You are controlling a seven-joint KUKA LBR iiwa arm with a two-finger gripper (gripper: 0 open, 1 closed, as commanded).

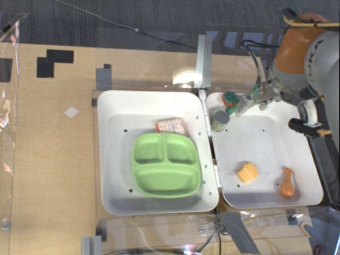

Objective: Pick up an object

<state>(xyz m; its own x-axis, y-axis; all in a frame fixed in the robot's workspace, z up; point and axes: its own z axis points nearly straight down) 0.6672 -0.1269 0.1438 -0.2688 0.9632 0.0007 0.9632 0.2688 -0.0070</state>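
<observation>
Two bins (106, 158), green tray (167, 165) left.

No text, label or number is legible.

Two white bins sat side by side on the bench. The left bin (106, 142) held a green divided tray (166, 164) with a small red-patterned box (170, 126) touching its upper edge. The right bin (305, 158) held a yellow block (247, 172) and an orange piece (287, 183) toward the lower right. The gripper (239, 108) reached into the bin's upper left corner, beside a green and orange object (230, 100) and a small can (219, 120).
</observation>
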